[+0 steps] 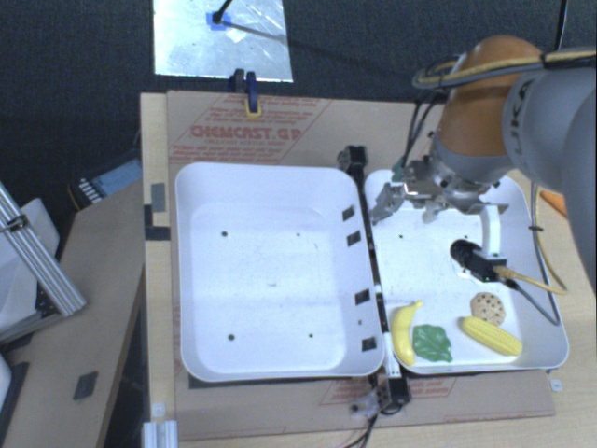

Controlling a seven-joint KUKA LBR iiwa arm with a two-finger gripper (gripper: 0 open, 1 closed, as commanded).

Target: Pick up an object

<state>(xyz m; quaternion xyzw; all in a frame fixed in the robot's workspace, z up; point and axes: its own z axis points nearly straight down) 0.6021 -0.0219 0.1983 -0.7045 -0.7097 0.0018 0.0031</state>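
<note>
The counter (157, 287) is the broadest thing here, topped by a cardboard sheet (280, 124) with red lettering that lies under both bins. The left bin (270, 269) sits on the near-left part of that sheet, a shallow white tray with a few small dark dots on its floor. The right bin (420, 278) is just beside it, the two rims meeting along a line of black clips.

The arm (555, 129) reaches in from the right above the far half of the right bin, its orange band (485, 91) rounded and bright just above the wrist. Below the band the gripper (408, 210) hangs over the bin's far-left corner, close to the shared rim. Its fingers (384, 202) are spread wide (one points toward the dividing rim, the other toward the bin's middle) and nothing lies between them.

The things to be picked lie well apart from the gripper, along the near edge of the right bin. A yellow banana (405, 332) rests in the near-left corner, running roughly parallel to the shared rim. A yellow corn cob (492, 336) lies at a slant toward the near-right corner. Between those two, touching the banana, is a flat green piece (432, 343); what it is I cannot tell. A small round cookie (487, 307) sits just behind the corn cob.
</note>
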